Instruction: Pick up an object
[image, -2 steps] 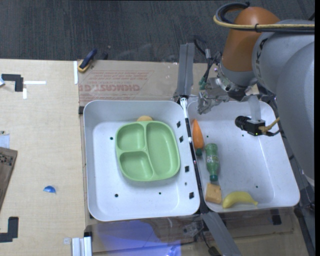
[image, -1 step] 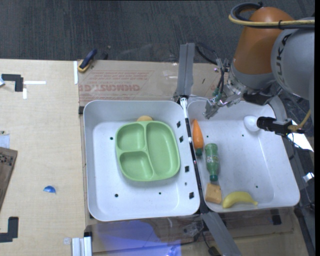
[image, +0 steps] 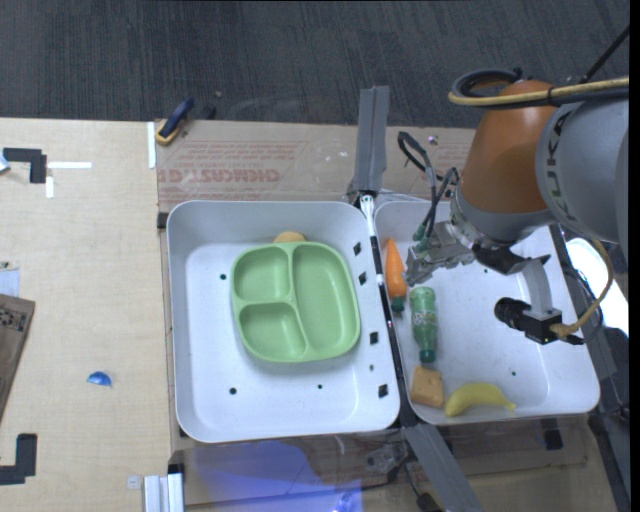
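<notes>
A: Where's the gripper?

B: Low over the upper left part of the right bin, under the grey arm with its orange band. Whether it's released or clenched, I cannot tell; nothing shows between its tips.

A: And the things to pick?

B: The carrot lies just beside the pincer, at about nine o'clock from it, a smooth orange taper along the bin's left wall. The green bottle lies at six o'clock from the pincer, near it, a ribbed plastic cylinder lying lengthwise with a label band.

A: Farther out?

B: At six o'clock again, past the bottle, a tan, blocky piece that looks spongy. Beside that, toward five o'clock, a curved yellow banana near the bin's front wall.

A: The other container?

B: The left bin, shallow white plastic, holds a glossy green divided plate with three compartments. A small yellowish thing peeks out at the plate's twelve o'clock edge; I can't tell what it is.
</notes>
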